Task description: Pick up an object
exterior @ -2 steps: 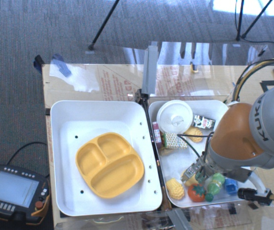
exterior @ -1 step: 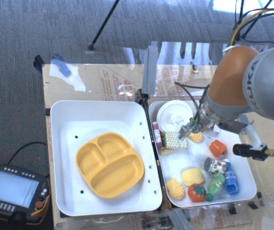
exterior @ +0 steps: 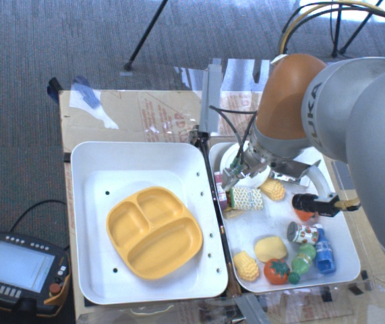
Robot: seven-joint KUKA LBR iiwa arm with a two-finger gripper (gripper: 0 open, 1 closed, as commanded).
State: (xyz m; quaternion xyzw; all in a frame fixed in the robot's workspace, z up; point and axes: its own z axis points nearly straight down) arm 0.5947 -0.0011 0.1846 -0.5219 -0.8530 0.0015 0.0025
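Camera view: "KUKA" lettering on arm (exterior: 327, 106); can (exterior: 305, 233) label unreadable.

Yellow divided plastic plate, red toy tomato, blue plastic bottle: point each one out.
Yellow divided plastic plate (exterior: 154, 239): camera view, large lower compartment.
Red toy tomato (exterior: 276, 271): camera view, middle of its round body.
Blue plastic bottle (exterior: 324, 257): camera view, middle of its body.

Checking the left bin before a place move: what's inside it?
The left bin holds one yellow divided plate, lying flat and angled, with nothing in its three sections. The plate covers the bin floor beneath it, so anything under it cannot be seen.
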